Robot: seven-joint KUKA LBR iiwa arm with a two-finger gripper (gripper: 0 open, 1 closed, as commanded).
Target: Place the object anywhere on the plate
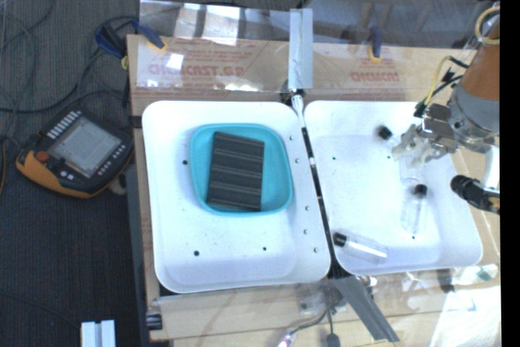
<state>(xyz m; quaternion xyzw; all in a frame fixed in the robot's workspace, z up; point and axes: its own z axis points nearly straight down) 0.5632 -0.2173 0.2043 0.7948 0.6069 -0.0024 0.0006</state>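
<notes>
A blue plate lies in the left bin. On its middle rests a dark grey ribbed block, lying flat with its long side running front to back. My gripper hangs over the back right part of the right bin, far from the plate and the block. Just below it lies a clear tube with a black cap.
A second clear capped tube lies at the right bin's front left, and a small black piece sits near its back. A cardboard and foil wall stands behind both bins. A teach pendant lies on the floor to the left.
</notes>
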